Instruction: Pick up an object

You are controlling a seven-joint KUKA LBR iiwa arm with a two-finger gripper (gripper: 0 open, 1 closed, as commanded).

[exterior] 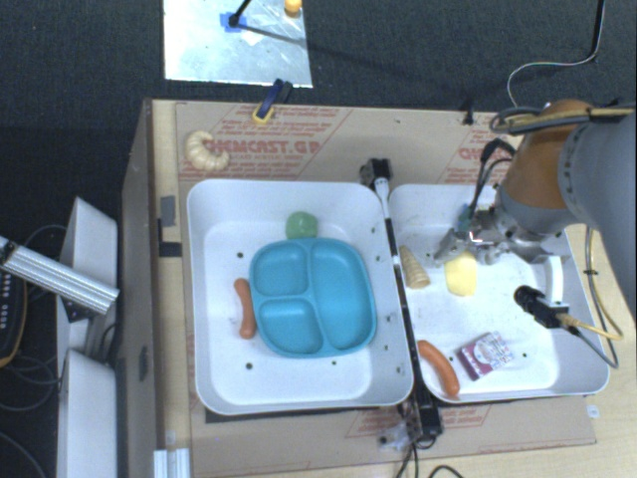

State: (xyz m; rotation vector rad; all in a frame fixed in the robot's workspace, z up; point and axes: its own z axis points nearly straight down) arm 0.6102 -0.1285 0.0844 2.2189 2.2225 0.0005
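While gripper (pixel 468 239) hangs low in right bin (pixel 572 366), yellow object (pixel 461 276) sits just below; grip state unclear.

Dark carpet floor (pixel 80 68) surrounds the cardboard-topped worktop (pixel 328 137). A shiny metal sheet (pixel 234 33) lies on the floor beyond it. Cables (pixel 25 361) trail at left.

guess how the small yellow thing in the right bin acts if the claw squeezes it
The yellow thing looks rounded and smooth, so it may slip or roll away on the flat bin floor. It seems small, probably light.
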